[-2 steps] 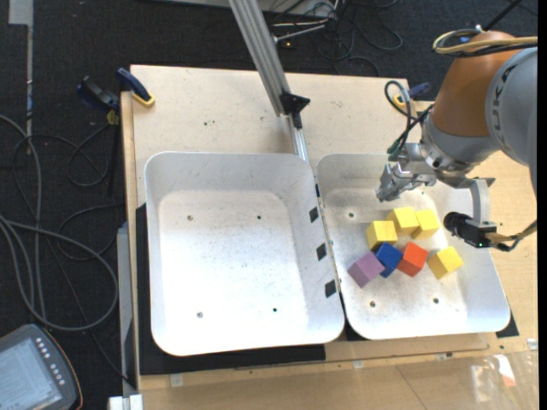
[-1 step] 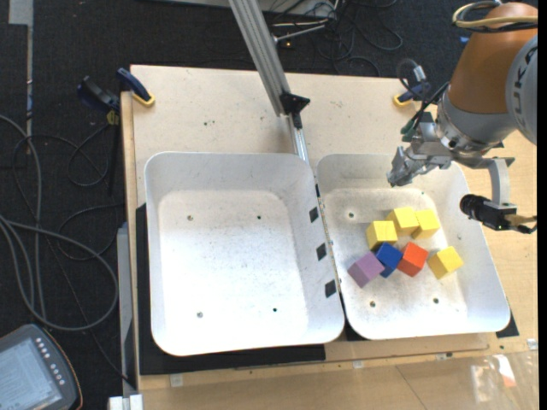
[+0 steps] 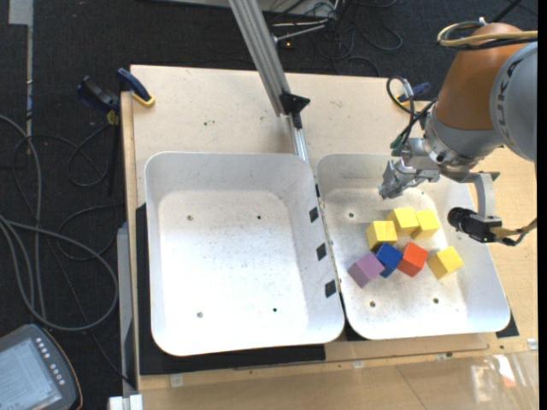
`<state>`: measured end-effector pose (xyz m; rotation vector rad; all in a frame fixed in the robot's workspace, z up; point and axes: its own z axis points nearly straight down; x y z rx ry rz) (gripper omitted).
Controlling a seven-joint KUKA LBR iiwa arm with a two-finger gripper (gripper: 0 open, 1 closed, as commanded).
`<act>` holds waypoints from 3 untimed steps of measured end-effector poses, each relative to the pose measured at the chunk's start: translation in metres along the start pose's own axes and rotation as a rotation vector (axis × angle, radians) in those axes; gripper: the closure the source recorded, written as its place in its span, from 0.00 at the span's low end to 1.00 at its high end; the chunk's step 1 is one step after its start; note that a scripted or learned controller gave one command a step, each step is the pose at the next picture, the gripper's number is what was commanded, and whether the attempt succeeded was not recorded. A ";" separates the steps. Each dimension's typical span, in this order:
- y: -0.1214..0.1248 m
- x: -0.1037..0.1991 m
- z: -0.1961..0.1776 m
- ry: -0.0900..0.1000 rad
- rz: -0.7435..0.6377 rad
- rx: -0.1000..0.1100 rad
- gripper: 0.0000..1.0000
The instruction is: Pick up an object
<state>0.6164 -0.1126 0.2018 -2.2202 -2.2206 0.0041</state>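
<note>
Here the tool (image 3: 395,188), grip state unclear, hovers just above yellow blocks (image 3: 403,223).

The arm (image 3: 491,101) is grey with a broad orange band, a metallic wrist and black cabling.

Two shallow white plastic bins side by side on the counter (image 3: 222,109), left bin (image 3: 171,186), small foam cubes (image 3: 402,242) clustered mid right bin (image 3: 479,306), pincer (image 3: 395,186) above its far edge
</note>
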 end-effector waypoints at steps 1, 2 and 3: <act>0.014 0.052 0.004 0.002 -0.007 -0.004 1.00; 0.023 0.100 -0.014 0.002 -0.008 -0.006 1.00; 0.043 0.155 -0.014 0.003 -0.008 -0.006 1.00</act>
